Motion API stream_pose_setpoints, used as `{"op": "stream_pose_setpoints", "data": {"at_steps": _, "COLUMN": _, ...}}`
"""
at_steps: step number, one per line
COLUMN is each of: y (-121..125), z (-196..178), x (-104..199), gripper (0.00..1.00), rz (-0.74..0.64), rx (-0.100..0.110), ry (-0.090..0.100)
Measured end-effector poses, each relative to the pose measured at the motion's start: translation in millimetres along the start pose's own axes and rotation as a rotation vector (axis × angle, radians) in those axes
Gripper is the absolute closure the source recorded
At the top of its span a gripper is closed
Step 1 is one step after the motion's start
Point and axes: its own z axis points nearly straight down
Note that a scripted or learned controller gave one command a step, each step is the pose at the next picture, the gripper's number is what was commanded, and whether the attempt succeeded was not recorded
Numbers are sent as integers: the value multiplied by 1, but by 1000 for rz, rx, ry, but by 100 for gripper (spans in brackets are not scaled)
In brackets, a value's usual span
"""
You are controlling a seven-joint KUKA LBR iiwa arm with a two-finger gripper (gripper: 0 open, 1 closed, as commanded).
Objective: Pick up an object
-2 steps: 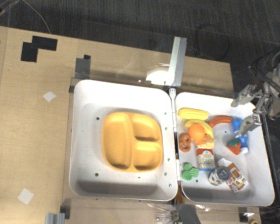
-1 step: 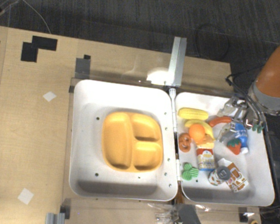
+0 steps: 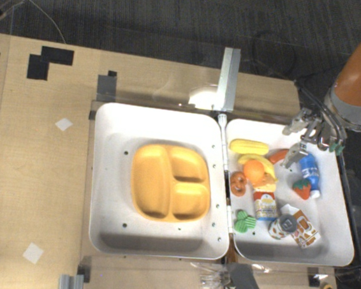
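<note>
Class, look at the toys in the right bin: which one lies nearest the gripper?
The blue bottle, directly below the gripper. The orange and banana lie farther left.

printed labels on the small can [image 3: 265, 205] and the brown-and-white packet [image 3: 304, 228] in the right bin [image 3: 342, 244], lettering too small and blurred to read, no legible text, brand, number or sign elsewhere on the bench [image 3: 29, 176]
</note>
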Motion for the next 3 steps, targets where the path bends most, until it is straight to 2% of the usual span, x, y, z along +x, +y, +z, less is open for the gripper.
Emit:
{"op": "stream_pose_setpoints", "data": {"at_steps": 1, "y": -3, "z": -3, "x": -19, "gripper": 0, "rz": -15, "rx": 1, "ry": 3}}
{"op": "stream_pose_setpoints", "data": {"at_steps": 2, "y": 33, "z": 98, "x": 4, "gripper": 0, "rz": 577, "rx": 3, "ry": 9}}
{"op": "stream_pose_setpoints", "data": {"at_steps": 3, "y": 18, "z": 115, "x": -8, "gripper": 0, "rz": 721, "rx": 3, "ry": 5}}
